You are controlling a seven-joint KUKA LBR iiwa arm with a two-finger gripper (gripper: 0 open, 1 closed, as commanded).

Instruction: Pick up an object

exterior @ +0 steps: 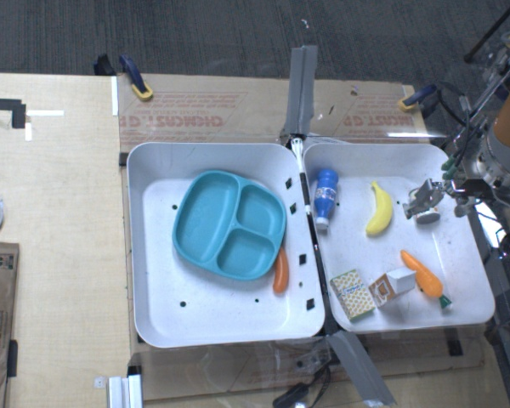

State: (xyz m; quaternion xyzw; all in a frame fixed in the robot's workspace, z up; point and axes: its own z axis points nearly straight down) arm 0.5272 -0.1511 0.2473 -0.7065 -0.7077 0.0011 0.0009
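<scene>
**Gripper hangs over right bin's edge**

The grey two-finger gripper (425, 202) sits at the right white bin's (467, 313) three o'clock side, its metal fingers slightly parted and holding nothing. At nine o'clock from it lies a yellow plastic banana (379, 210), with a blue-capped plastic bottle (324, 196) beyond. Toward six o'clock rest an orange toy carrot (425, 277), a small brown-and-white carton (393, 286) and a patterned green box (352, 294). The left white bin (153, 313) carries a teal three-compartment plate (229, 224), an orange sausage-shaped toy (280, 274) at its five o'clock
</scene>
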